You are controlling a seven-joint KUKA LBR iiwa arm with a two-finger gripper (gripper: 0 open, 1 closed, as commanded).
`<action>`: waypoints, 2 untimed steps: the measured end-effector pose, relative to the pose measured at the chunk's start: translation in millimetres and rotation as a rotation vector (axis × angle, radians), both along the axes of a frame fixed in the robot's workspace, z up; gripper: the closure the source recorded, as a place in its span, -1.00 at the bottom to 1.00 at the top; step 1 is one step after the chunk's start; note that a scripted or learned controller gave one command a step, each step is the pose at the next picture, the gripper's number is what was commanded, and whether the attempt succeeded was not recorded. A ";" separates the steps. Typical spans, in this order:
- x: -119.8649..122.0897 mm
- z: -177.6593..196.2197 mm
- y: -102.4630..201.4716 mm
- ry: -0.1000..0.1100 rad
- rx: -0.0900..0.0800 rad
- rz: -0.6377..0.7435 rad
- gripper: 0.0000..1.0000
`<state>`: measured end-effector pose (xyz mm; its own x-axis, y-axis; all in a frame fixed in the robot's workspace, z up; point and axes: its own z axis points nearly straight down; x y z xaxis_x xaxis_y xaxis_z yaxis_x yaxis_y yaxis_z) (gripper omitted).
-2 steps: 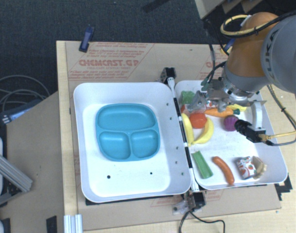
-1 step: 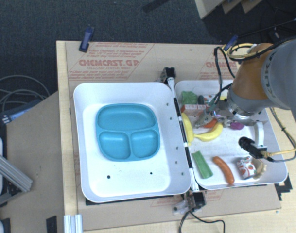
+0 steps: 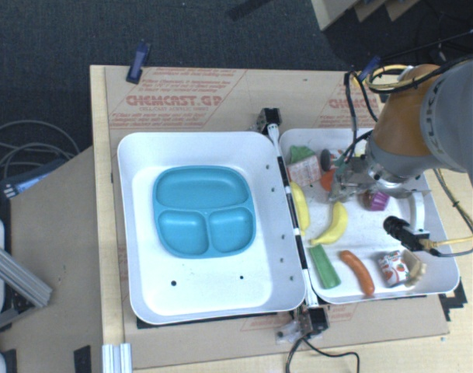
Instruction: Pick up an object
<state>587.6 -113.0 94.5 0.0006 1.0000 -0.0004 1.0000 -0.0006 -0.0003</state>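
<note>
Gripper (image 3: 346,183) hovering in the right bin (image 3: 446,274).
You're seeing it hanging just above the banana (image 3: 335,225); its finger state I cannot tell.

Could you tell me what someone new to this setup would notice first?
Probably the blue divided tray, lying alone in the left bin. Next, the grey and orange arm over the right bin, its gripper low among toy foods such as a banana and a sausage.
</note>
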 end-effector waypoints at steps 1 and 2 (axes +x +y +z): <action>0.0 -0.1 0.1 0.000 0.000 0.000 -1.00; 0.4 10.0 0.2 -0.001 0.000 0.000 1.00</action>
<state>588.0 -112.7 104.4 0.0008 1.0000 -0.0006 1.0000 -0.0008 0.0012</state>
